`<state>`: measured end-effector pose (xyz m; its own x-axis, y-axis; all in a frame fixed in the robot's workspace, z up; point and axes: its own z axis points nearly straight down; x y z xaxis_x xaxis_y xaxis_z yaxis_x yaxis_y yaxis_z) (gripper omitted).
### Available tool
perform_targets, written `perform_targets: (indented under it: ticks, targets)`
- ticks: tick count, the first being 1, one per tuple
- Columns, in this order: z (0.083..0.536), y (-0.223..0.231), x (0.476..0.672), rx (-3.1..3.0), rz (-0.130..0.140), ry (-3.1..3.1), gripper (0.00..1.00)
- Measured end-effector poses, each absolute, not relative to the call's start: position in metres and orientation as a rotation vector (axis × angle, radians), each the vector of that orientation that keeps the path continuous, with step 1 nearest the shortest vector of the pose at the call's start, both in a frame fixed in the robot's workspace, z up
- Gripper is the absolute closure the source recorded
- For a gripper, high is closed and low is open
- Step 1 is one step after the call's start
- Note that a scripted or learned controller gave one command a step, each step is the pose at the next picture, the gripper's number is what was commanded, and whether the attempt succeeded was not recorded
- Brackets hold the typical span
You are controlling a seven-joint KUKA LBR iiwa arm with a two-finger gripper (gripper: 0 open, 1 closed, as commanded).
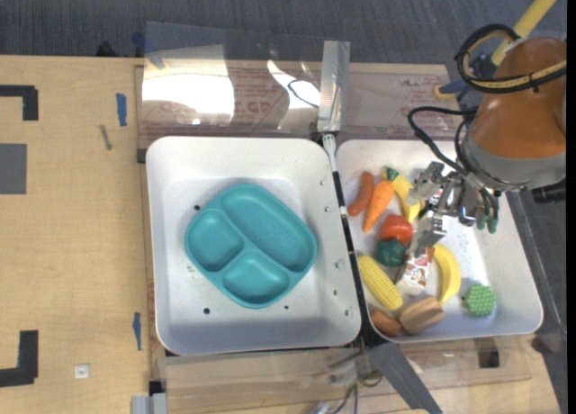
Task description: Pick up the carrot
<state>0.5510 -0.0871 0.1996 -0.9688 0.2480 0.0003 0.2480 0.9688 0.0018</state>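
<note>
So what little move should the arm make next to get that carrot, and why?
Probably a short shift toward the left bin, then down. The tool hangs over the right bin, just right of the carrot, which lies slanted beside a second orange piece and above the tomato. It isn't over the carrot yet, and the crowding calls for careful centring.

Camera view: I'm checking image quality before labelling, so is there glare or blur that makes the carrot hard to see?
In the camera view, glare sits on the clear panel behind the left bin, well away from the food. The carrot in the right bin is evenly lit and distinct, though soft at this resolution. The gripper beside it is cluttered and slightly blurred.
</note>
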Motion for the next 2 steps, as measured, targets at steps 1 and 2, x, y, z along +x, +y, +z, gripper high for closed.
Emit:
perform_targets:
  ticks: [1,2]
  targets:
    - [0.09,-0.093,0.575,-0.444,0.0,-3.125,0.0]
    - [0.088,-0.095,0.628,-0.375,0.001,-3.128,0.0]
